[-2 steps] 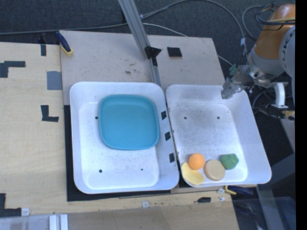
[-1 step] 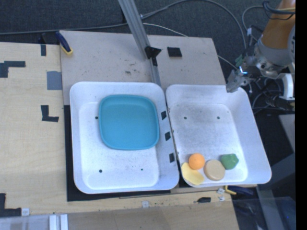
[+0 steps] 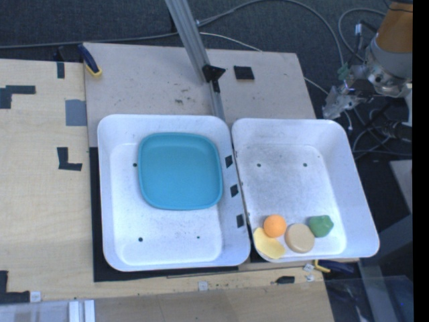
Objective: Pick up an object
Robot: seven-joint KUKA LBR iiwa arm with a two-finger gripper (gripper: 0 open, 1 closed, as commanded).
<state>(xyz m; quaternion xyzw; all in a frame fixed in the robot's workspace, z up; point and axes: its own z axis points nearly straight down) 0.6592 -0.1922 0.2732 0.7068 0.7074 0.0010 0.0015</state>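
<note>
Fingers (image 3: 333,104) hung beyond the far right corner of the right bin (image 3: 333,130), too blurred to tell their spread. The pale wooden counter (image 3: 40,193) bore black tape marks; dark carpet (image 3: 100,9) lay beyond. An orange ball (image 3: 274,225), tan disc (image 3: 299,238), green lump (image 3: 321,225) and yellow piece (image 3: 268,248) clustered in that bin's near edge. A smooth, rounded-square blue plate (image 3: 179,170) sat in the left bin (image 3: 110,180).

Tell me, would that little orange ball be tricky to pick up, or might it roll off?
The orange ball looks round and smooth, so it would probably roll if nudged. It sits against a yellow piece and a tan disc, which may crowd a grasp. It seems small, likely light.
</note>
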